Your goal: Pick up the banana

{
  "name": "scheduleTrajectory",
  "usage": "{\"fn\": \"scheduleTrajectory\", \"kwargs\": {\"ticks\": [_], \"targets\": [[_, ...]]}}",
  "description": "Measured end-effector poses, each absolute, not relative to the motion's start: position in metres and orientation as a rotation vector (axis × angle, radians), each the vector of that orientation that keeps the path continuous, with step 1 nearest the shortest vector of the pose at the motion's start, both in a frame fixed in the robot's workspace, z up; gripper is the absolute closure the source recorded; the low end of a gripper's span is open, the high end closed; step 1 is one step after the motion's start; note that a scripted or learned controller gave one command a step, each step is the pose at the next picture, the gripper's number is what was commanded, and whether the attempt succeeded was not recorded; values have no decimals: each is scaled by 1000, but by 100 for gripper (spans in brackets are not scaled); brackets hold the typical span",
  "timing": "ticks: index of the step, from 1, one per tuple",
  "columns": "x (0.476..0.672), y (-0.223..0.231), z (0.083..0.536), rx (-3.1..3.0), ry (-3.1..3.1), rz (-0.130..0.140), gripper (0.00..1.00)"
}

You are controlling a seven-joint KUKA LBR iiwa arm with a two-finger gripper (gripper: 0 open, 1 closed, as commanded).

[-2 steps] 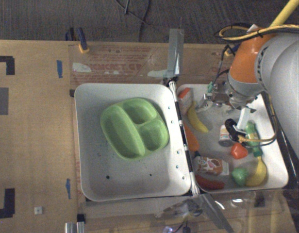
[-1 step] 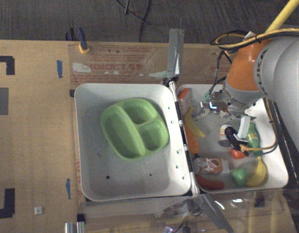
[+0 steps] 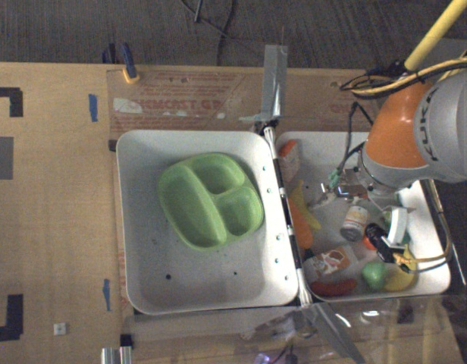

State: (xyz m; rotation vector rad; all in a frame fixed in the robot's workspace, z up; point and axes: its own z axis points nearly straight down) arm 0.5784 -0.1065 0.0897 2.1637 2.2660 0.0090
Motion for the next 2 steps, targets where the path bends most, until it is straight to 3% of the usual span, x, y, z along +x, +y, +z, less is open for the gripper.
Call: {"fn": "scheduleTrajectory", "kwargs": {"ticks": [1, 2], "targets": [[573, -180, 185, 2265, 2173, 1, 0], [586, -147, 197, 2266, 2172, 2, 0]]}}
